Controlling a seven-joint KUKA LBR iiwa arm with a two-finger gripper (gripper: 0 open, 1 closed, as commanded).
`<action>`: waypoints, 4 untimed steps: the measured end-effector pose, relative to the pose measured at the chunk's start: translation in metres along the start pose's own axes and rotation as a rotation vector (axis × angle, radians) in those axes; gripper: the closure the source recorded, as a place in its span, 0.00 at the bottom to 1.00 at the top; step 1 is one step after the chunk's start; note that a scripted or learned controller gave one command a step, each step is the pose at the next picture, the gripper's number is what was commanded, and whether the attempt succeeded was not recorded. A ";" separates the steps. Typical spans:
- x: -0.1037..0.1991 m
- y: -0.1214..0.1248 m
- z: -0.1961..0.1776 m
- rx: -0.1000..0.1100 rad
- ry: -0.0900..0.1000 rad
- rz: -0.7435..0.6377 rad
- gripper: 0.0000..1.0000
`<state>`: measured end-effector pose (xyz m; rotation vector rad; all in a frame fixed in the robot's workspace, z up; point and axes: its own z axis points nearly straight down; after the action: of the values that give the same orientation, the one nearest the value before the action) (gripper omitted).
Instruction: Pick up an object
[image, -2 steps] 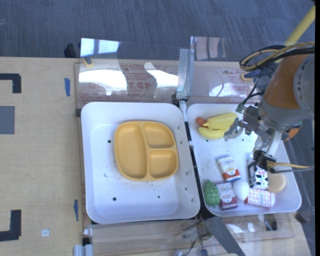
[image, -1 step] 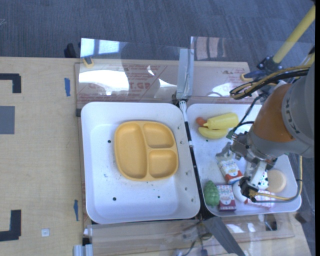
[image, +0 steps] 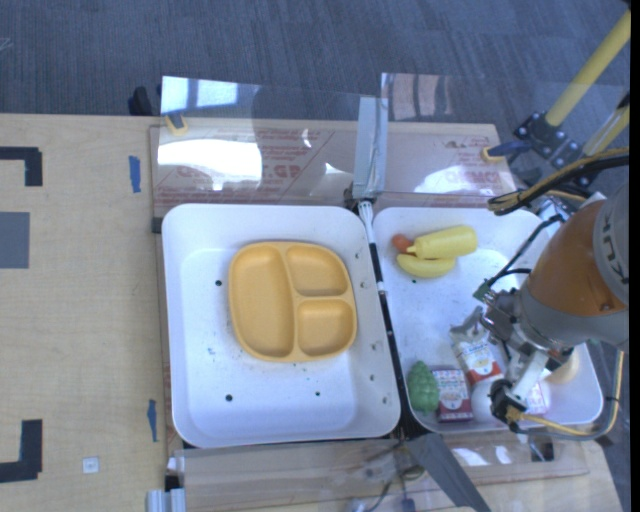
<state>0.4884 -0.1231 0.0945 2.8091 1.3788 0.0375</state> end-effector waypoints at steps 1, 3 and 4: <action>0.060 0.051 -0.001 0.022 -0.014 -0.115 0.00; -0.004 -0.001 0.007 0.016 -0.008 -0.509 0.00; -0.002 0.001 -0.004 0.010 -0.007 -0.508 1.00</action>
<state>0.4873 -0.1253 0.0987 2.3725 2.0412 0.0145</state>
